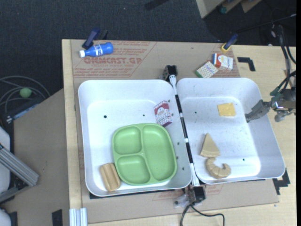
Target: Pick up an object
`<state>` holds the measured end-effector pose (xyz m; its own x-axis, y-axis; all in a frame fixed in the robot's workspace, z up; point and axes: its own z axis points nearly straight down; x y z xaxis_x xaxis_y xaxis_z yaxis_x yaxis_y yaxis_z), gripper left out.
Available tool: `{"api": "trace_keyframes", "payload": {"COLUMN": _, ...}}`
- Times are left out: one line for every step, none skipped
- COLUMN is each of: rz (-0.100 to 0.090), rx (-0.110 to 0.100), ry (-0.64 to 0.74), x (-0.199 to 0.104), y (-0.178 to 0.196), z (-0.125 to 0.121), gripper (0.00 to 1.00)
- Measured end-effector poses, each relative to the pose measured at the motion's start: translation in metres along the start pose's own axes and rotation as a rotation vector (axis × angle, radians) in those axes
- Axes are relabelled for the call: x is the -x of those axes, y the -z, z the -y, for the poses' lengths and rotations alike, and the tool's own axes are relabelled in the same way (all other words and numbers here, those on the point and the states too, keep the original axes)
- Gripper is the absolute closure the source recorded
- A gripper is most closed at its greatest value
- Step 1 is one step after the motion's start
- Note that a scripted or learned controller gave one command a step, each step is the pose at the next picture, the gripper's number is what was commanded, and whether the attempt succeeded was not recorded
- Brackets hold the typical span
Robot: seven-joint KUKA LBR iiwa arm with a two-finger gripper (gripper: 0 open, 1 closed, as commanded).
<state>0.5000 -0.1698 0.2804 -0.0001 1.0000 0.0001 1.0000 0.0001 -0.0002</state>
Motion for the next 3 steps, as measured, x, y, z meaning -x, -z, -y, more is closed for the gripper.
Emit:
{"api": "trace_keyframes", "payload": {"rz": -0.002, "rx": -0.003, "ry": 0.002, "x": -0.044, "y": -0.100, "z": -0.069, "gripper": 0.00}}
{"api": "trace_keyframes", "payload": {"rz": 0.002, "rx": 0.011, "ry": 0.002, "x": -0.009, "y": -0.191, "z": -0.129, "gripper": 0.00}}
{"api": "trace_keyframes", "payload": {"rz": 0.002, "rx": 0.005, "ry": 0.001, "x": 0.016, "y": -0.129, "z": -0.165, "gripper": 0.00}}
